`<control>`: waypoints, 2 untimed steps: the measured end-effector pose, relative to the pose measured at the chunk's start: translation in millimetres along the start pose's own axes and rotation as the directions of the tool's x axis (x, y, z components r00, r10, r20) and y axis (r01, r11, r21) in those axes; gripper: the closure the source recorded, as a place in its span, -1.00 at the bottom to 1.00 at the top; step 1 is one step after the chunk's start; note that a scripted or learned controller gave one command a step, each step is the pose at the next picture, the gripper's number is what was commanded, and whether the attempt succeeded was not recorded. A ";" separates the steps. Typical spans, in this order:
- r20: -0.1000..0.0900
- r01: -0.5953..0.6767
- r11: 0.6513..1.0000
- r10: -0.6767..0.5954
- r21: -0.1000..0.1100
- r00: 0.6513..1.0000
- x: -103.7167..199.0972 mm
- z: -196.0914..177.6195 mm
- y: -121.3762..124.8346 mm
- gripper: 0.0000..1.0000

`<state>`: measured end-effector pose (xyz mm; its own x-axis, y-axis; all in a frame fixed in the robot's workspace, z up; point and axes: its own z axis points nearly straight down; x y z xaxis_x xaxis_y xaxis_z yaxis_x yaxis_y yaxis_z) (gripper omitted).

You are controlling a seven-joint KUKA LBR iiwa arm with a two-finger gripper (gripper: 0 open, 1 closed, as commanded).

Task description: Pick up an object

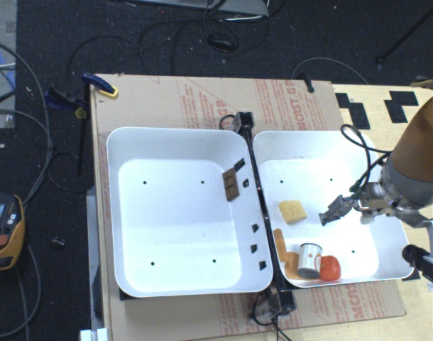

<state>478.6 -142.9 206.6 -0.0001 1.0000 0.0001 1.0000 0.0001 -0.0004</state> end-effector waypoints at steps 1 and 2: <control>0.001 0.002 1.000 -0.002 -0.003 1.000 -3.0 -13.0 58.4 -1.00; 0.000 0.000 1.000 0.000 0.000 1.000 -3.3 -12.6 57.1 -1.00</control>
